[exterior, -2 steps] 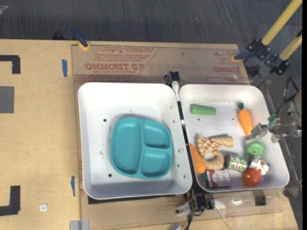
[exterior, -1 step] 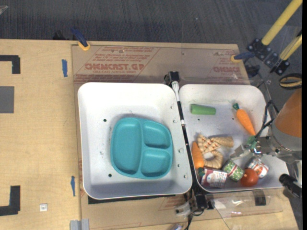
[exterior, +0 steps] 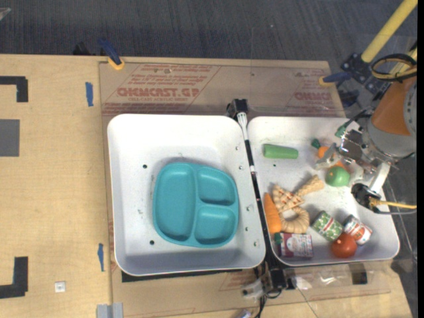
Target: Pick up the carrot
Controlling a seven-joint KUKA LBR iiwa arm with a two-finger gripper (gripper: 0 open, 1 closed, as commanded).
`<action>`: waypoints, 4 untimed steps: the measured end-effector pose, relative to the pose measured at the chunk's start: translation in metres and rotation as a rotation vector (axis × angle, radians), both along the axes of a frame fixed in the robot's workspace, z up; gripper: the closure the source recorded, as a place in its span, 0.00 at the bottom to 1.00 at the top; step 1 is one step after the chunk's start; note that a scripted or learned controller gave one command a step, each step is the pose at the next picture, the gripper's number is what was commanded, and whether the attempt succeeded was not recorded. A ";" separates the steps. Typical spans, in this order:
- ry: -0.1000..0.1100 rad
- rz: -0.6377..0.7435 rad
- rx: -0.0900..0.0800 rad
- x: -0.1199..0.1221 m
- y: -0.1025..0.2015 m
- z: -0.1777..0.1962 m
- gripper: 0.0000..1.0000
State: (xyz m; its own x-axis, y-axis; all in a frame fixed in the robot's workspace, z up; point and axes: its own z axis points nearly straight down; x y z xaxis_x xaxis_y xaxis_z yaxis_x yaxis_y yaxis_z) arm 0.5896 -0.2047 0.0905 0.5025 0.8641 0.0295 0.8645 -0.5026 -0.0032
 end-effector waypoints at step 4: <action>0.025 -0.823 -0.020 0.033 0.027 -0.004 0.00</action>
State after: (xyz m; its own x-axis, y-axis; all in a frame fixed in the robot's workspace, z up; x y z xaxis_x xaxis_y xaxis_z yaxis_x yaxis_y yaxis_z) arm 0.6229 -0.1778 0.0863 0.9756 0.2193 -0.0017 0.2193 -0.9756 -0.0015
